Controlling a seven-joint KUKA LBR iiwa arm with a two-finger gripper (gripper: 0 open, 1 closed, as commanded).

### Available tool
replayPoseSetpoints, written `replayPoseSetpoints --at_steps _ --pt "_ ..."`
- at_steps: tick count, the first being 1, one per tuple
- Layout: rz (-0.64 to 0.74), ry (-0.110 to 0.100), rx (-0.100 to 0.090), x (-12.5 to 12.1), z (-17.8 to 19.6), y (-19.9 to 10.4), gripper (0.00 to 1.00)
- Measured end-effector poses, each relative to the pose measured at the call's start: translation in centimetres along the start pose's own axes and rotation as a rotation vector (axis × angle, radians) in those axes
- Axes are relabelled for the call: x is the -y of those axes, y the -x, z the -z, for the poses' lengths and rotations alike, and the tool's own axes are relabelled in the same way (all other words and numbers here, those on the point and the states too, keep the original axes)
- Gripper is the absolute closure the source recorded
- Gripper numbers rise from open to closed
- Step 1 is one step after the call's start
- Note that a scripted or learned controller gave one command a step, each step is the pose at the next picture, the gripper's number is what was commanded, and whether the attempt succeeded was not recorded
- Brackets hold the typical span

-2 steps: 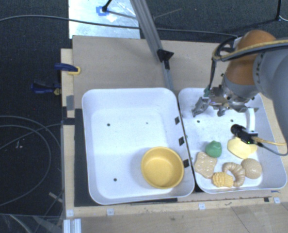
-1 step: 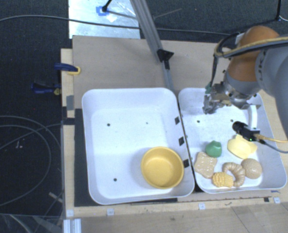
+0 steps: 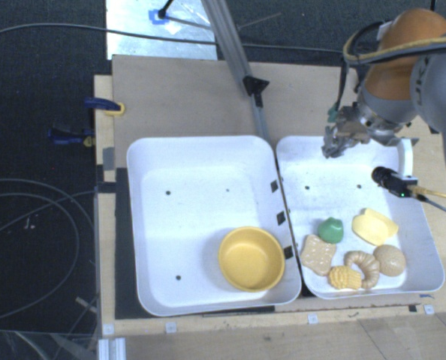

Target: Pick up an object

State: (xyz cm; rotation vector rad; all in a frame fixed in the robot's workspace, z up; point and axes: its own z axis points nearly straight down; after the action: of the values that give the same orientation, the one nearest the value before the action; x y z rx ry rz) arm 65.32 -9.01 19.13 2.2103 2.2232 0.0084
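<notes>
From the camera view above the bench (image 3: 185, 96), two shallow white bins sit side by side on the brown board. The left bin (image 3: 170, 163) holds a yellow bowl (image 3: 251, 258), upright near its front right corner, close to the wall shared with the other bin. The right bin (image 3: 426, 238) carries a small cluster of toy food along its front half: a green rounded piece (image 3: 330, 230), a pale yellow wedge (image 3: 374, 226) just to its right, a tan cracker-like piece (image 3: 317, 253) in front of the green one, a yellow corn cob (image 3: 345, 278) at the front, a curled tan pastry shape (image 3: 364, 264) touching the corn, and a round beige piece (image 3: 390, 259) beside the pastry at the right end. The arm comes in from the right, its orange band (image 3: 411, 40) high up, and the gripper (image 3: 334, 150) hangs over the rear left part of the right bin, well apart from the cluster of food. Nothing shows between its fingers; whether they are spread or pressed together I cannot tell, as the tip is small and dark against the bin. A black fitting with a cable (image 3: 392, 180) lies over the right side of that bin. A grey pole (image 3: 230, 36) slants across the board toward the seam between the bins, and blue clamps (image 3: 88, 122) grip the bench's left edge.
</notes>
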Motion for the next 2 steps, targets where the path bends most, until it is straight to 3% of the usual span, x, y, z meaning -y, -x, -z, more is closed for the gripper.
replayPoseSetpoints --at_steps 1,2 --pt "0.000 0.000 0.001 -0.5 6.4 0.4 1.00" --pt "0.001 -0.004 -0.001 -0.6 8.0 0.4 1.00"
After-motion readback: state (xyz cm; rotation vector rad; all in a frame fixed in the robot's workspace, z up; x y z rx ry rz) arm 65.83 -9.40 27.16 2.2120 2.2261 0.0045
